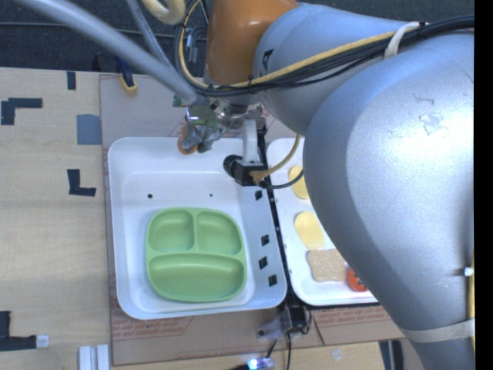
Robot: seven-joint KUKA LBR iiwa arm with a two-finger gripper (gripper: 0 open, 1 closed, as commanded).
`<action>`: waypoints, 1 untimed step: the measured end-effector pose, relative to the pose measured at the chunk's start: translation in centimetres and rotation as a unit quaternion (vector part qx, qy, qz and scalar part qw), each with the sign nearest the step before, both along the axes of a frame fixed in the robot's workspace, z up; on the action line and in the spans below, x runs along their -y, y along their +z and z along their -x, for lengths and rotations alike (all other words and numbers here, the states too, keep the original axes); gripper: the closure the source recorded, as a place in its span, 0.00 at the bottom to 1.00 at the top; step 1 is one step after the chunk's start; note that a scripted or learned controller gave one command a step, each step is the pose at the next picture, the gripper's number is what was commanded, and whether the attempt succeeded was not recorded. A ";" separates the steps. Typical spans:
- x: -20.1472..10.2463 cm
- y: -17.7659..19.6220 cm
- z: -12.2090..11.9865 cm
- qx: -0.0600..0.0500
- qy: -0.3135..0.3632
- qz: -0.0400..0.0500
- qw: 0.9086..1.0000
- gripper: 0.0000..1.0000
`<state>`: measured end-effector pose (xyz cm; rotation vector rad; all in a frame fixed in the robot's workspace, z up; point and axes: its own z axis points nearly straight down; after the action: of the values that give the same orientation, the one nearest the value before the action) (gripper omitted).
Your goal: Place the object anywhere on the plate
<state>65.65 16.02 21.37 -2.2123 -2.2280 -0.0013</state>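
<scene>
Green divided plate (pixel 196 254) fills your left bin (pixel 123 206); right bin (pixel 308 287) holds yellow, tan, red-orange food pieces (pixel 327 264); gripper (pixel 202 133) state unreadable.

Bulky grey arm (pixel 385 129), orange band (pixel 235 21), yellow cables (pixel 331 52).

Green three-compartment plate (pixel 196 254) flat in left bin, small orange object (pixel 187 146) at gripper (pixel 202 139)

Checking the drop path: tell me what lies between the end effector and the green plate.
In the camera view, bare white bin floor with two small dark dots separates the end effector at the far rim from the green plate.
</scene>
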 end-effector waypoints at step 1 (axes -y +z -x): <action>-5.2 0.0 0.2 0.000 0.000 0.000 1.000 1.00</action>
<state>65.49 21.23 21.39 -2.2127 -2.2273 0.0000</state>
